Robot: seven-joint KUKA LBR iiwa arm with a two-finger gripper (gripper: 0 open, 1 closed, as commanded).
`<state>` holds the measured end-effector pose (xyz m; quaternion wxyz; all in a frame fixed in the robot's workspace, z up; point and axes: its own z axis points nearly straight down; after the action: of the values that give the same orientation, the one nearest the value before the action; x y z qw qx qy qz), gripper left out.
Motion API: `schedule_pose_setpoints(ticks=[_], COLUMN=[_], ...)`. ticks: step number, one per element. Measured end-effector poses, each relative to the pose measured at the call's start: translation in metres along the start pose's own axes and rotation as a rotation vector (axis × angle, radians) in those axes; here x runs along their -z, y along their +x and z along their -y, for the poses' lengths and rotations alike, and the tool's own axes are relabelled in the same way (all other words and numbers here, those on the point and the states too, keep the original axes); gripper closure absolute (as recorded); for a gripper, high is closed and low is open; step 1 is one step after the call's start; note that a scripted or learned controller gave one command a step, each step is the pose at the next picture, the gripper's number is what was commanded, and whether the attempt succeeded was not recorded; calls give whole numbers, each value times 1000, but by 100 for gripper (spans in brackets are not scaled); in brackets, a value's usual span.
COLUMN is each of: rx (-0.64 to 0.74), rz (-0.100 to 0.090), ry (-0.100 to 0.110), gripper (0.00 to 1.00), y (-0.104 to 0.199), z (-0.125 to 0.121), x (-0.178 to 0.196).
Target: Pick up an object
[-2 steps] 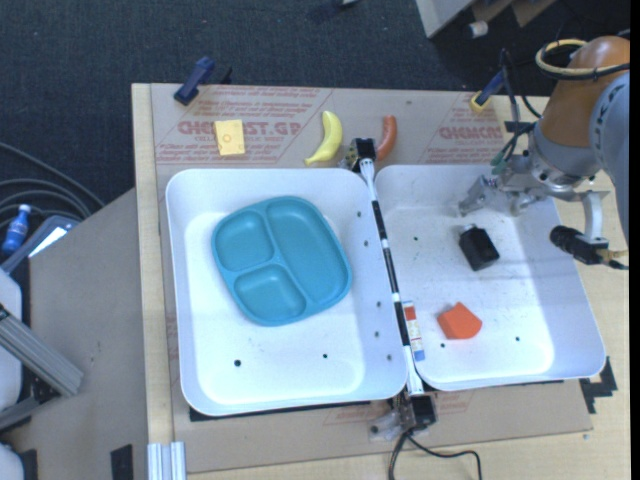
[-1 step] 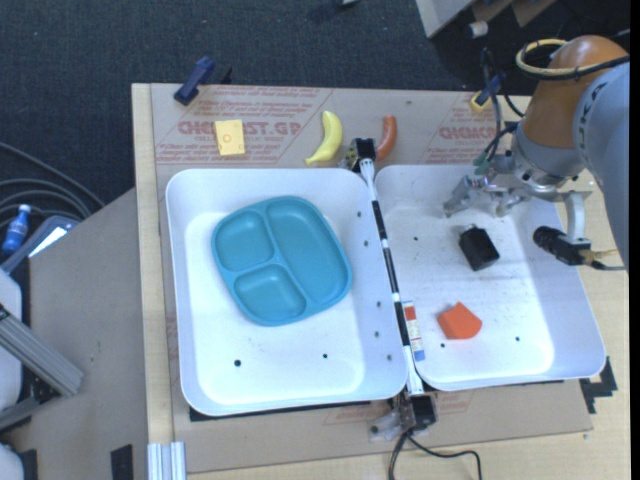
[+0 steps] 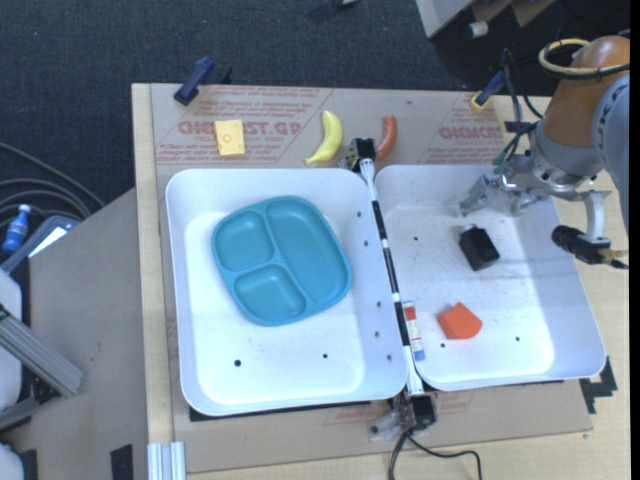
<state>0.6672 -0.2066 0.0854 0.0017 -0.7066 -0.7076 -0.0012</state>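
Smooth white right bin (image 3: 560,353): boxy black block (image 3: 478,247), orange wedge (image 3: 460,321), gripper (image 3: 497,194) spread wide, empty.

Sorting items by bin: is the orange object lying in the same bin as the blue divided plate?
No, the orange object lies in the right bin, while the blue plate sits in the left bin.

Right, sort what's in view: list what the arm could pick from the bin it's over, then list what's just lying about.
Belongs to the job:
- gripper, over the right bin
- black block
- orange block

Just lying about:
- blue divided plate in the left bin
- banana, behind the bins
- yellow tag
- orange sausage-shaped piece
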Motion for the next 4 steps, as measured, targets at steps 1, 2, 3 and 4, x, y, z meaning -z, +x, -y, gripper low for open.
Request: schedule_pose_setpoints(ticks=[1,2,3,4], rx=[0,4,0,0], rz=[3,-15,2,3], ry=[1,7,1,1], gripper=[0,0,0,0], y=[42,-8,20,29], z=[0,-1,0,0], x=[-1,1,-1,0])
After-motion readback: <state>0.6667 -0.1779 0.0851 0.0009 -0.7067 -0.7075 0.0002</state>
